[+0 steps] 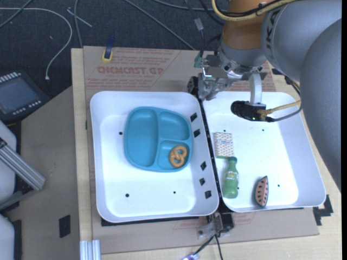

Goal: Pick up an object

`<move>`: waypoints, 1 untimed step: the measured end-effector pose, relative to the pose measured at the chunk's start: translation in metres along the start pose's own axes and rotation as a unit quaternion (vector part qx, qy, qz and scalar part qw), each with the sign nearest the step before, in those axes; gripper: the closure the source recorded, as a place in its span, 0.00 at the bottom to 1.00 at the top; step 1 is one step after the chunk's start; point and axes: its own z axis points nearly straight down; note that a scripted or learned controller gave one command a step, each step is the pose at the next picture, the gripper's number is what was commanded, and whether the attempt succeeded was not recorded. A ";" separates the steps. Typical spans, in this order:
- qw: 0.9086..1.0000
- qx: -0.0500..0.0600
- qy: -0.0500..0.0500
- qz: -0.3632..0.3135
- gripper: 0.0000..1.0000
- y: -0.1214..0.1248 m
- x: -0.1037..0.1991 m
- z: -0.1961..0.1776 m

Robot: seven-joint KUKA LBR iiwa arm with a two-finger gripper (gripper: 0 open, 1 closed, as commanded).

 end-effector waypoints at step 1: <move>1.000 0.000 0.000 0.001 1.00 0.018 0.047 0.026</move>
